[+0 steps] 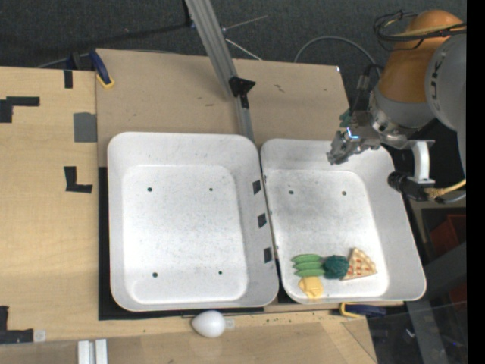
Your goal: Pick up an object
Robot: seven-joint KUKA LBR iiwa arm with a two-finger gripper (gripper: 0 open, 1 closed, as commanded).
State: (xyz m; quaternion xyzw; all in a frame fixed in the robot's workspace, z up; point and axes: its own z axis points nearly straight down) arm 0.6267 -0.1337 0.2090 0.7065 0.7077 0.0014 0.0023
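White plastic bins are sitting side by side on the bench, and the jaws are hanging over the far rim of the right bin. Honestly can't tell if they're apart or together. The toy food cluster is lying well away from the jaws, down at that bin's near edge. The left bin is sitting off to the jaws' side.

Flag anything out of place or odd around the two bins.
One thing stands out: a white egg-shaped object lies on the bench below the left bin, outside both bins. The other items, a green pod, a dark green piece, a yellow piece and a pizza slice, cluster in the right bin's near corner.
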